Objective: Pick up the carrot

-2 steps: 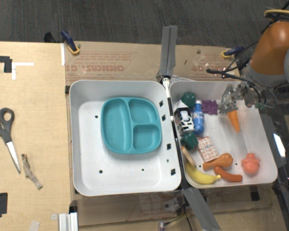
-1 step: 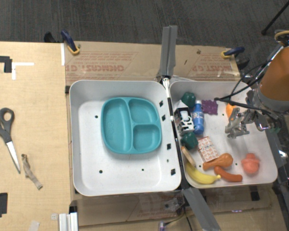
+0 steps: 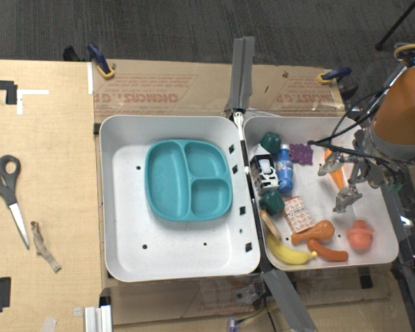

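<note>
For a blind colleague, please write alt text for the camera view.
The gripper hangs over the right bin with the orange carrot between its fingers. The left bin holds a teal divided plate.

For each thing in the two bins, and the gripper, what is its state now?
gripper: above the right bin, fingers spread, an orange piece seen between them
carrot: lying flat near the bin's front edge
banana: lying flat beside the carrot
blue bottle: lying on its side
teal plate: flat in the left bin, nothing on it
scissors: on the bench, closed
</note>
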### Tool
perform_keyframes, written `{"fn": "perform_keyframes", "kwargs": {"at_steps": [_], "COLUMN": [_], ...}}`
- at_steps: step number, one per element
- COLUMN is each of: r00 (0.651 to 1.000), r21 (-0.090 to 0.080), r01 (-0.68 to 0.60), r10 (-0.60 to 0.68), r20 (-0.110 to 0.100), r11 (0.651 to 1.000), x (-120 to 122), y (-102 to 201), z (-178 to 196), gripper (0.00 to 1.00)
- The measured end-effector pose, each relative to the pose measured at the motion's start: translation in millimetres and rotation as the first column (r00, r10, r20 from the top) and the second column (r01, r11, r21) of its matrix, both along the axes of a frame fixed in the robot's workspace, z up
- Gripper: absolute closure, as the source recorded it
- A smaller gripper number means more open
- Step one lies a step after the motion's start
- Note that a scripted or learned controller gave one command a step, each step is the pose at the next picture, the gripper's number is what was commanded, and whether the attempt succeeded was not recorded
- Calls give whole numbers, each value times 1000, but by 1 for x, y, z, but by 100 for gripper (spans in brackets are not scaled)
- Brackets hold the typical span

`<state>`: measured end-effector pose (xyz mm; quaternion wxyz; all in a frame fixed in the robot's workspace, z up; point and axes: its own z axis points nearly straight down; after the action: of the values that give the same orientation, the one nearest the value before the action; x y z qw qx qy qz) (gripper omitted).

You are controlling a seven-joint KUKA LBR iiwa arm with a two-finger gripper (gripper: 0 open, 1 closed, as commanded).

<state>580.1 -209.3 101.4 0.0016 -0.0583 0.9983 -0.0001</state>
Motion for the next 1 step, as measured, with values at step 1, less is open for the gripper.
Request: {"fn": "perform_keyframes", "kwargs": {"at_steps": [1], "r00": [993], "r21": [0], "r01": [120], "r10": [-120], "r20": [4], "r11": [993], "x": [24], "y": [-12], "z": [-8], "gripper": [0]}}
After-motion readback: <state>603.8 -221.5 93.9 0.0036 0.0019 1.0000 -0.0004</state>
